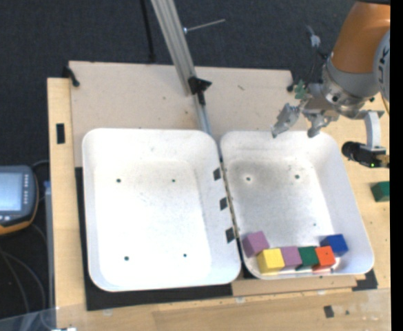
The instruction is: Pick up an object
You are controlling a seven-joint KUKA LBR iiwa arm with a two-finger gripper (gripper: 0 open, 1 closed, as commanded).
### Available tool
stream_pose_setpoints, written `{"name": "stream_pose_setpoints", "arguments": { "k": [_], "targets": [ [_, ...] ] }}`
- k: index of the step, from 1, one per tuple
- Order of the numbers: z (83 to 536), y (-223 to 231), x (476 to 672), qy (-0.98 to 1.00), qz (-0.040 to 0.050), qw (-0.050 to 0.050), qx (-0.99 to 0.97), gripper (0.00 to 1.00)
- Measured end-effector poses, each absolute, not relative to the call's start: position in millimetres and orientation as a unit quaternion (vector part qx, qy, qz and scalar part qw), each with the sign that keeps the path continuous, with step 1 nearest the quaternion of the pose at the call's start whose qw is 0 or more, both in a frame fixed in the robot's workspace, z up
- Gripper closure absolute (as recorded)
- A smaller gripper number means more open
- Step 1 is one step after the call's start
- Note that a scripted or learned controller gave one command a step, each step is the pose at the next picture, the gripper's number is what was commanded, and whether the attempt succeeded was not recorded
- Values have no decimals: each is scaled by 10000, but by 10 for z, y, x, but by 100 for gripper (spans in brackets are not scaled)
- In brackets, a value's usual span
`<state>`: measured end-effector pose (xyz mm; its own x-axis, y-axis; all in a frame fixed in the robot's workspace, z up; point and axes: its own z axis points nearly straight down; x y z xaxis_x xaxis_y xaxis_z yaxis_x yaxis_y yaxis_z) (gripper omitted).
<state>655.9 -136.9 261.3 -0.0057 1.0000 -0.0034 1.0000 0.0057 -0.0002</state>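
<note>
Over the far edge of the right shallow white plastic bin (pixel 339 178) my two-finger metal gripper (pixel 296 124) hangs with its fingers spread wide, nothing between them. Well apart from it, along that bin's near edge, small blocks lie in a row: purple cube (pixel 255 242), yellow cube (pixel 271 259), mauve block (pixel 291 256), green block (pixel 308 256), orange block (pixel 324 256), blue cube (pixel 335 243).

Even bright light, faint shadows, perhaps slightly soft focus
</note>
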Motion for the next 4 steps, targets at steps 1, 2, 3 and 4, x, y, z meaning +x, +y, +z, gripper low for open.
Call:
{"name": "stream_pose_setpoints", "arguments": {
  "k": [1,2,3,4],
  "targets": [
    [3591,-1053,5771,7088,28,32,7054,0],
    [3438,135,5559,7106,7,-4,7036,0],
    [4334,-645,5752,7053,24,57,7089,0],
    [5519,-1356,5712,7060,21,57,7082,0]
  ]
}}
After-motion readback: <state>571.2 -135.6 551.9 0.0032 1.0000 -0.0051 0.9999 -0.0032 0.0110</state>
